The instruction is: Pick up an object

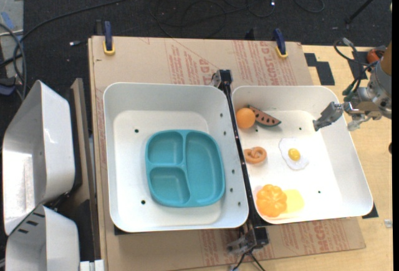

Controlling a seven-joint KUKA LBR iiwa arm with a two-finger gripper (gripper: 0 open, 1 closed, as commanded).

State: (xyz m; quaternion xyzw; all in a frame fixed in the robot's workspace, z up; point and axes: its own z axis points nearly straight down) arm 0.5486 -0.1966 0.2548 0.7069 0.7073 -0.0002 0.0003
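Basically, candidates all sit in the right white plastic bin. Best pick looks like the small round orange toy fruit at the bin's upper left, near the centre divider: likely light, rigid, smooth plastic, so it may roll or squirt out unless gripped across its widest part. It touches the dark-rinded watermelon slice toy just beside it, which crowds one side of the grasp.

Other options:
- small orange ring-shaped pretzel-like toy, below the fruit: flat and low, hard to get under.
- flat white fried-egg toy with yellow yolk, mid-bin: very thin, probably slippery, poor grasp target.
- chunky orange bell-pepper-like toy with a yellow piece touching it, at the bin's lower left: bulkier, lobed, likely light and hollow; take it across the body.

Gripper hovers over the bin's upper right, well apart from every toy, nothing between its fingers; cannot tell how far they are spread.

Left white bin holds a teal three-compartment plastic tray. Both bins rest on the cardboard-covered counter.
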